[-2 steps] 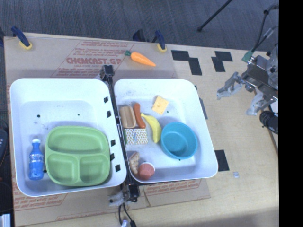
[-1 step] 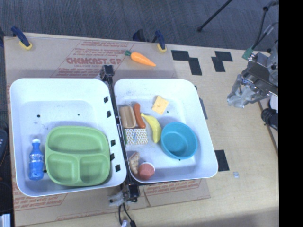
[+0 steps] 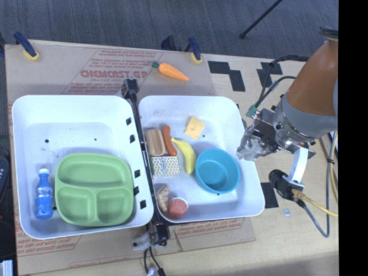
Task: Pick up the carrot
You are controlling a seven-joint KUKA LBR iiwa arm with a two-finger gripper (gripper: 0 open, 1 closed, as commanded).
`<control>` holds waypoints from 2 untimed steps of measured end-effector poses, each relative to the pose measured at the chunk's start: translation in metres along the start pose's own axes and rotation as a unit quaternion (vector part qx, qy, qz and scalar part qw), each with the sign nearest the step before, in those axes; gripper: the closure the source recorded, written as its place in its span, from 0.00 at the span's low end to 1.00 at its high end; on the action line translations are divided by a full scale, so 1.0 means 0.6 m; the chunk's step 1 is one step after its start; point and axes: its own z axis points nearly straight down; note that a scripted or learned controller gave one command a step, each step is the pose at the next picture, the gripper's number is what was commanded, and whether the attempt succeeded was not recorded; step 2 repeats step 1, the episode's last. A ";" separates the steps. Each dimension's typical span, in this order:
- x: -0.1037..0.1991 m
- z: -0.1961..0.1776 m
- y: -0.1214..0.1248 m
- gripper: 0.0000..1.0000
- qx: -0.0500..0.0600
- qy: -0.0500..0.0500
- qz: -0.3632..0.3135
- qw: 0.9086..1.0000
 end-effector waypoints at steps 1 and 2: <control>-0.001 -0.007 0.002 0.00 -0.004 0.001 0.001 1.000; -0.001 -0.007 0.002 0.00 -0.004 0.001 0.001 1.000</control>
